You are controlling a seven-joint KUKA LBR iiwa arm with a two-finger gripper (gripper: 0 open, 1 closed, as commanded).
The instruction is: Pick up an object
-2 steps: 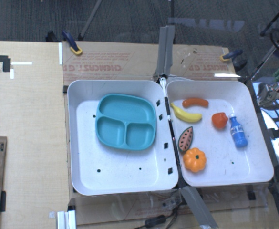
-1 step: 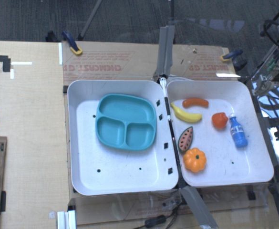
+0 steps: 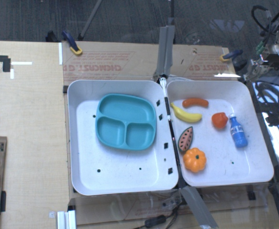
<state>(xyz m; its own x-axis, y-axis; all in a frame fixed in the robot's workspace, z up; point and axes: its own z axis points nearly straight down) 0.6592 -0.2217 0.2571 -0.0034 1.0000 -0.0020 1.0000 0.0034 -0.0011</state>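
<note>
Lying in the right bin, in the right half of the frame, are six small toys, any of which would serve as the object. They look like hollow plastic play food, so probably light, stiff and rather slick; a firm squeeze should not harm them, though smooth curved skin may slip out of a pinch.

The bottle sits toward the bin's right side, its long axis running nearly up and down the frame with the white cap toward the top. Closing across its narrow middle, at right angles to that axis, looks the safest hold, and it has free floor on its right.

The banana lies near the bin's left wall, its axis running from upper left to lower right, its curve bowing downward. The sausage lies just above it, almost level across the frame; the two are close, so a grip there risks nudging both.

The tomato, just left of the bottle, and the pumpkin, lower left in the bin, are round and have no clear axis. The melon slice lies flat just above the pumpkin, pointing up and slightly right, and seems hardest to grasp.

The left bin holds a teal plate.
</note>
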